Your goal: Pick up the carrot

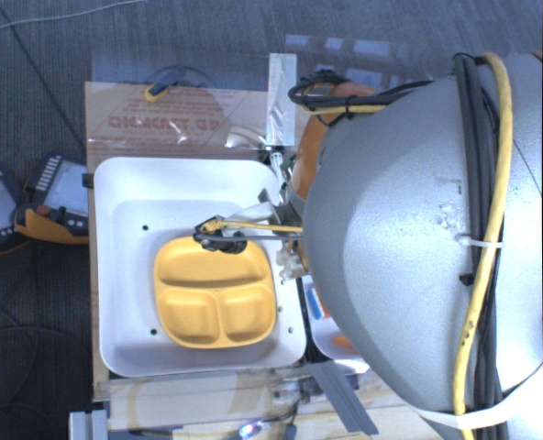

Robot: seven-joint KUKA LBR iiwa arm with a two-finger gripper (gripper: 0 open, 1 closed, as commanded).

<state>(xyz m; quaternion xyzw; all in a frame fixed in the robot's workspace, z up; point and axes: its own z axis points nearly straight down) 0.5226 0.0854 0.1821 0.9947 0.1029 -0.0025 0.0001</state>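
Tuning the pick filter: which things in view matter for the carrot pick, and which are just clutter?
Job:
arm
right bin, mostly hidden under the arm
orange bit in that bin, maybe the carrot, cannot tell

Lying about:
yellow divided plate, in the left bin
teach pendant, outside the bins at far left

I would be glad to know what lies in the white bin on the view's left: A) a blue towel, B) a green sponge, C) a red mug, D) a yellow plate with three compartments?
D: a yellow plate, with one long compartment and two smaller ones, lies flat on the floor of the white bin.
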